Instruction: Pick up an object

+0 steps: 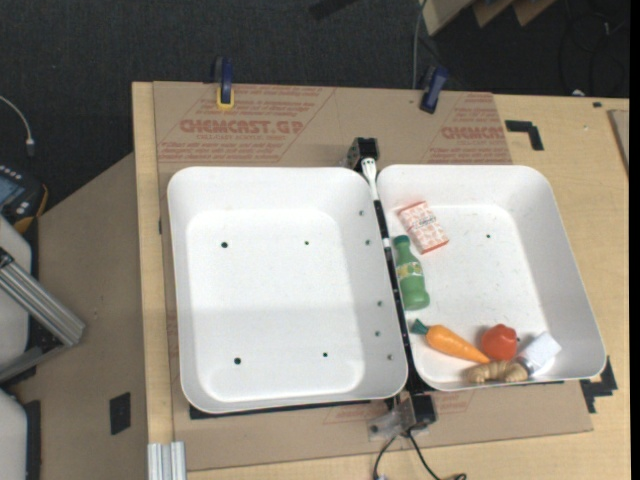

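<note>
The right bin (520,193) holds several small objects. A green bottle (409,272) lies along its left wall. A red-and-white packet (423,226) rests just above the bottle. Near the front edge lie an orange carrot (450,342), a red tomato-like piece (500,341), a tan ginger-shaped root (497,372) and a small white block (541,352).
The left bin (200,193) sits beside the right one on a brown board (300,118) held by two clamps (224,83) at the back. Metal framing (35,293) stands at the far left. Cables and a connector (405,423) lie at the board's front edge.
</note>
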`<state>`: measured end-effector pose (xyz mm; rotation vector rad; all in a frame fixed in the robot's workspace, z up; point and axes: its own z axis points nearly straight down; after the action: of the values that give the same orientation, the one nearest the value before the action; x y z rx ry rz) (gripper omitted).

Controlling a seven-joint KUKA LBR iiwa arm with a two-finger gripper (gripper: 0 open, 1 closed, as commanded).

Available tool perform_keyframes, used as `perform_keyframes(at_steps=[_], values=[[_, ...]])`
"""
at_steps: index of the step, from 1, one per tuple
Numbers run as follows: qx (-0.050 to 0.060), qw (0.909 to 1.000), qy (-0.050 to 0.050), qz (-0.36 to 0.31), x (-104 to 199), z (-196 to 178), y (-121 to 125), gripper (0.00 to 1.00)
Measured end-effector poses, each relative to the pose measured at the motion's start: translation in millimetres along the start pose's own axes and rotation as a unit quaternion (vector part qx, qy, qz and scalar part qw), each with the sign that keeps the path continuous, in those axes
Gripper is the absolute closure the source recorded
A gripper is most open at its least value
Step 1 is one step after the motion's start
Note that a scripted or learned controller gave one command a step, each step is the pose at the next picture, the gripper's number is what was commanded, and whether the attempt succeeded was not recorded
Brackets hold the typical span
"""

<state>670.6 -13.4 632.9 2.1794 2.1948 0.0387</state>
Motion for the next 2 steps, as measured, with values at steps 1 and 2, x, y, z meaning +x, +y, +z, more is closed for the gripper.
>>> perform_keyframes(at_steps=[1, 2], values=[[-0.008, 1.0, -0.001, -0.001, 0, -11, 2, 1.0], [-0.017, 0.9998, -0.003, -0.003, 1, -22, 4, 1.0]])
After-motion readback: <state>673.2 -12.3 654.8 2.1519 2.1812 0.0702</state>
